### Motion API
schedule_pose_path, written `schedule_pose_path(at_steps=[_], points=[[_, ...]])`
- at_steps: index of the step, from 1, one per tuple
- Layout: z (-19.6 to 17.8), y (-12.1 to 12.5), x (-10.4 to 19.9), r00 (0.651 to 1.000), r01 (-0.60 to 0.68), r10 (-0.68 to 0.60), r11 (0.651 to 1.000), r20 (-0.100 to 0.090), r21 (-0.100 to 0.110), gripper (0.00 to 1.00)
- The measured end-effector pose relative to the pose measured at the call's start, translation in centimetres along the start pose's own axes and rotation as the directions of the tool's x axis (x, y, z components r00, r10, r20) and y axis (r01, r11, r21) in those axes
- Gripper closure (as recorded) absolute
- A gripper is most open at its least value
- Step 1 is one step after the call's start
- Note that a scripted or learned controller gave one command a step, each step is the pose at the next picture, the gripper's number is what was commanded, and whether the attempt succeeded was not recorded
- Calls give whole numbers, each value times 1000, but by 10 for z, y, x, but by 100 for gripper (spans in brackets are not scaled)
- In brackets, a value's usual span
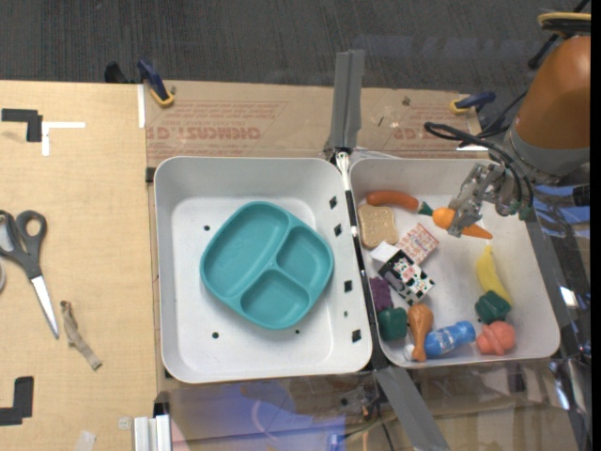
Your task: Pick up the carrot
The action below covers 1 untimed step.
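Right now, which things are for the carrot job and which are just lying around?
For the job: carrot, gripper.
Just lying about: teal plate, banana, scissors, blue bottle, toast.

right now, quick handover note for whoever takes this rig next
Gripper: low over the right bin, jaws around the small carrot near the bin's upper right; the orange body shows between them.
Whether the carrot has left the floor, I cannot tell.
A longer orange carrot-like piece lies at the bin's top left, untouched.
The teal plate sits in the left bin.
Left: confirm the grip, then lift clear.
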<state>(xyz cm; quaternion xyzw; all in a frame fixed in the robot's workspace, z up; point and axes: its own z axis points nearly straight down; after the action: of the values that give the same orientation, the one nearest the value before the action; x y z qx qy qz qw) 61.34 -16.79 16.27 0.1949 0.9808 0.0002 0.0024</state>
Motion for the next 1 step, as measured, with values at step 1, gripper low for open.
schedule_pose_path(at_steps=[1], points=[[69,-16,-9,1000,-28,28,1000,1,1,100]])
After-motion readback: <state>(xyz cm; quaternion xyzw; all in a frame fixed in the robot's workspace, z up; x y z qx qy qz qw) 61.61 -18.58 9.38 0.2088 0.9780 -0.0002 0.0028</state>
